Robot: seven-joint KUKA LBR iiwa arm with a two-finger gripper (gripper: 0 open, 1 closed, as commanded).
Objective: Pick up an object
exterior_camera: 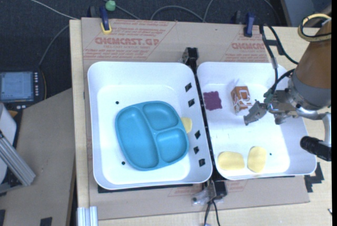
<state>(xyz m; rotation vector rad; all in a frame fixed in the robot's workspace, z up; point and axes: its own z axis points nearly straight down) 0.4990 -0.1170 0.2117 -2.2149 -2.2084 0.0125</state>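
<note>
bench point(137, 35) | 2 blue clamps point(105, 23) | monitor point(18, 86) far left

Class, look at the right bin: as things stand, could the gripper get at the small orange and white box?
Probably yes. The gripper hangs in the right bin just beside the orange and white box, with bare bin floor between them. The purple piece lies on the box's far side, out of the way.

My bench point(131, 35) is a brown board printed with red lettering. Two shallow white bins sit on it side by side, touching: left bin point(100, 114) and right bin point(295, 159). Two blue clamps, point(105, 23) and point(249, 23), grip its far edge.
</note>
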